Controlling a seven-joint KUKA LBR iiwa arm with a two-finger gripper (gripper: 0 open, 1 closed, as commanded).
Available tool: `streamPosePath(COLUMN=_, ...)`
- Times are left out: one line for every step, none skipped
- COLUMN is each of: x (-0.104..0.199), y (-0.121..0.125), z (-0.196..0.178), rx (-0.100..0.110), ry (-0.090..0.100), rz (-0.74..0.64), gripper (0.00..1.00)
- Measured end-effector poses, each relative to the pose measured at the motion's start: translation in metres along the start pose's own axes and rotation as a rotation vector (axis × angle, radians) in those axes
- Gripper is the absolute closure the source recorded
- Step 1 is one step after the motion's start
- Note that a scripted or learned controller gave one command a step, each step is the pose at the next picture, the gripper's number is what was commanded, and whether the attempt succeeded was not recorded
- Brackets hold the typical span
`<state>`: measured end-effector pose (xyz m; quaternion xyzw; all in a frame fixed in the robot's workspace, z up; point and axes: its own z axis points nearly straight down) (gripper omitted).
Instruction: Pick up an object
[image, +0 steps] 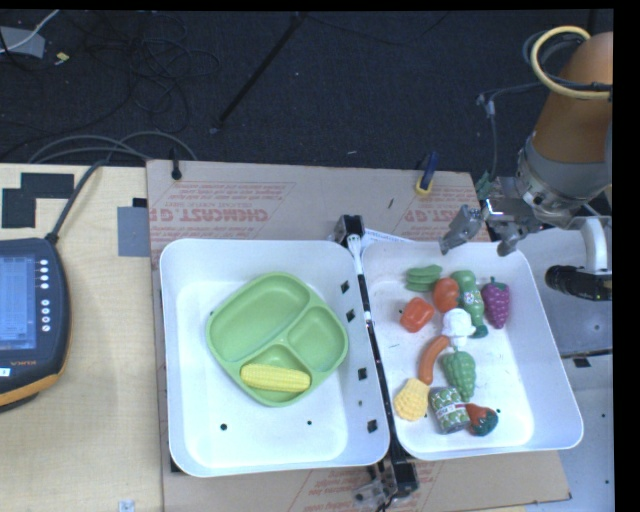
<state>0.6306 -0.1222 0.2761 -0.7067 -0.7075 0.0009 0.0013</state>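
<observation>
Teach pendant (25, 315) left of cardboard sheet (300, 205)

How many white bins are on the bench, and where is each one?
2. The left bin holds a green plate with a corn cob. The right bin holds the toy foods. None seems hidden.

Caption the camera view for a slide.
Open gripper above right bin of toy food; corn on green plate in left bin.
</observation>
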Motion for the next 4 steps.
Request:
streamPosePath(x=0.058, y=-0.034, z=0.022, rx=0.005, ry=0.002, rz=-0.002, gripper=0.00)
streamPosePath(x=0.155, y=-0.062, z=-0.073, rx=-0.006, ry=0.001, rz=-0.007, gripper=0.00)
streamPosePath(x=0.151, y=-0.061, z=-0.078, rx=0.002, ry=-0.001, rz=-0.002, gripper=1.00)
streamPosePath(x=0.238, y=-0.122, z=-0.134, rx=-0.003, ry=0.002, rz=-0.008, gripper=1.00)
